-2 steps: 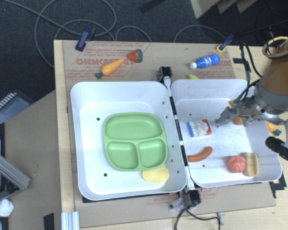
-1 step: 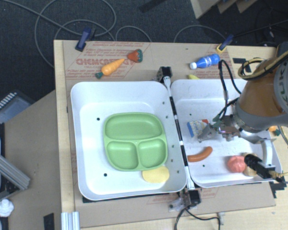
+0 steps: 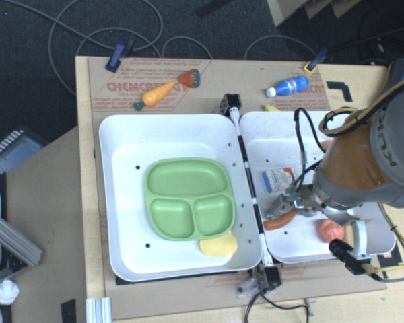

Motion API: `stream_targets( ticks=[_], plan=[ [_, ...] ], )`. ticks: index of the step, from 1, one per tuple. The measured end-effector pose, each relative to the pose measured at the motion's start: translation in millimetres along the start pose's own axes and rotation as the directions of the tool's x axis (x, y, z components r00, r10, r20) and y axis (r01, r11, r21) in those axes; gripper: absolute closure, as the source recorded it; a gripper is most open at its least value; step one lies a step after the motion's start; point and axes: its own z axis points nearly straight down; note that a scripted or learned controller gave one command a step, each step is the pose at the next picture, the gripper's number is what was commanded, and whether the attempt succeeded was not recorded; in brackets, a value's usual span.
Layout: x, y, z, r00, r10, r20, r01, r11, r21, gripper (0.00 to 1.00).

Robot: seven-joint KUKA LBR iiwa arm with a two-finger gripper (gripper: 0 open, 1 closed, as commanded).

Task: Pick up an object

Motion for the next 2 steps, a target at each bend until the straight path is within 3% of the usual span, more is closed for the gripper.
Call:
stream_targets(
  ticks=[1,2],
  plan=[
    [-0.3,0.5,-10.1,1.000,0.002,0.001,-0.002,1.000,-0.003,1.00],
    [49.8,87.7,-101.8,1.000,-0.001,0.000,0.001,1.000,-0.006,1.00]
  ],
)
